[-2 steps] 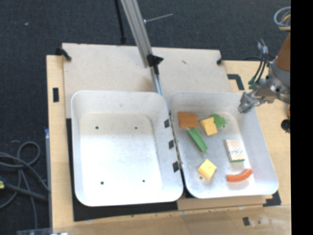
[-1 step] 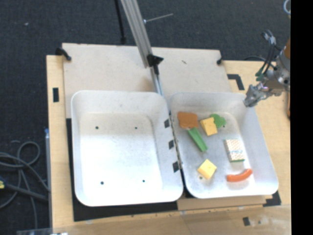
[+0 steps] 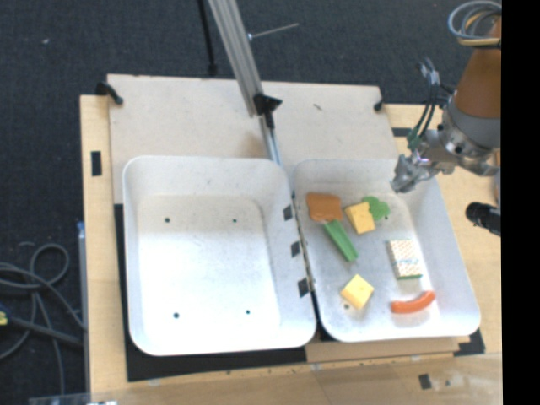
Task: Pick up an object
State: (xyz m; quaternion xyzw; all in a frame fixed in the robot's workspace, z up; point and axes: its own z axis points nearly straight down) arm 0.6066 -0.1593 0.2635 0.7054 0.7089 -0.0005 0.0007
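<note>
gripper (image 3: 406, 178) at 1 o'clock corner of right bin (image 3: 447, 251) | we can't tell finger state | nothing visibly held | orange block (image 3: 323, 206) at bin's 10 o'clock

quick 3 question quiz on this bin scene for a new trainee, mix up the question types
1. True or false: every loose object lies in the right-hand shallow white plastic bin.
2. Which lies nearest the front rim of that bin? A) brown flat block B) curved orange-red sausage-shaped piece C) long green stick
3. Fill in: the grey hand hangs over the bin's ____ right corner.

Key
1. True; the left-hand shallow white plastic bin shows just bare floor.
2. B
3. back; its fingers cannot be made out.
</note>
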